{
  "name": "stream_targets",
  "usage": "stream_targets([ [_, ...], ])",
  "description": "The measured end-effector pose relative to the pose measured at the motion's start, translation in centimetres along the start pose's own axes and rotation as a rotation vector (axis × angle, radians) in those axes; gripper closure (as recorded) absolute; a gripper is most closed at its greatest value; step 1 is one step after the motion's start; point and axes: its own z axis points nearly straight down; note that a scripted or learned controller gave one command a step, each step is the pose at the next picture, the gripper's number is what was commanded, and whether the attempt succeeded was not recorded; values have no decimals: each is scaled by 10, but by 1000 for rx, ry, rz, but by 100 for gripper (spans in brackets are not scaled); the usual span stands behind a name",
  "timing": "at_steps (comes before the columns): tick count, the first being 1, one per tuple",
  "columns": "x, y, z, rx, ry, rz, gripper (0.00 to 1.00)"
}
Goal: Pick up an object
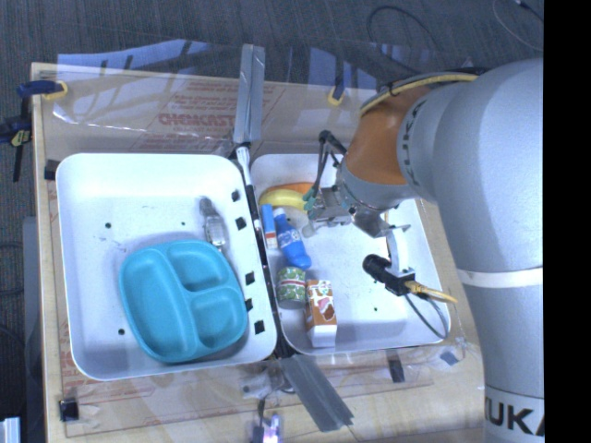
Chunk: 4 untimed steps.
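**Arm low over the right bin's far corner, grip unreadable**

Left first. The left bin [78,247] holds a blue divided tray [185,298] lying flat toward its 6 o'clock side, one rounded corner close to the divider wall. Just past the tray's 12 o'clock edge lies a small metallic piece [213,224], loose on the white floor. The bin's 9 to 12 o'clock stretch is bare, so that is where there is room to move, though nothing graspable lies there.

Across the divider, the right bin [420,326] has its objects lined up against its 9 o'clock wall: a yellow banana [282,195] at the far end, a blue bottle [288,238] below it, a small green-banded can [292,289], then a juice carton [320,314] nearest 6 o'clock. Packed along the wall like that, each has little side clearance toward the divider; fingers would probably need to come in along the row, not across it.

The gripper [325,209] hangs at the bin's 11 o'clock area, just beside the banana and the bottle's top. Its fingers are hidden under the wrist housing, so I cannot tell whether it is open, closed or on anything. A black cable fitting [388,275] trails over the bin's bare 3 o'clock half, which offers the freest room to lift away.
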Motion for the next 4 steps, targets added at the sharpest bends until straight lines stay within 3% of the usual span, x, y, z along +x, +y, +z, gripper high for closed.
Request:
stream_targets([
  [1, -30, -34, -51, -1, 12, 171, 100],
  [2, -30, -34, -51, -1, 12, 171, 0],
  [3, -31, 26, 23, -1, 13, 64, 0],
  [4, -22, 38, 21, -4, 12, 25, 0],
])
